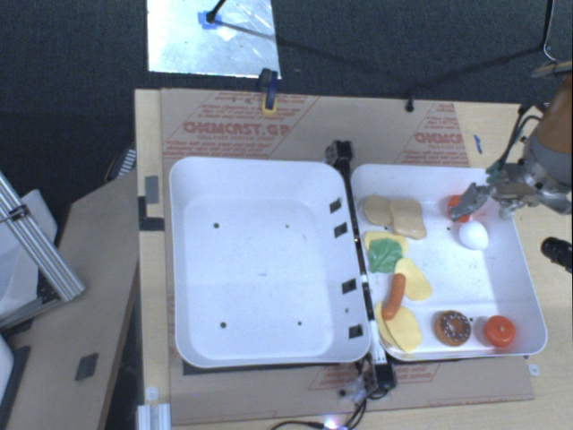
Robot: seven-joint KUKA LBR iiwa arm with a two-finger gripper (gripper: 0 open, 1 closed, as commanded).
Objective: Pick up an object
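End effector (467, 202), grip state unclear, hovers beside the white egg (473, 236); centre squarely above the egg before descending.

red object (458, 205) | small, partly hidden | right bin, back right | touching white egg (473, 236)

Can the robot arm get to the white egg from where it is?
Probably yes. The gripper hangs just above the white egg in the right bin, and nothing lies over the egg. A red thing sits close beside it.
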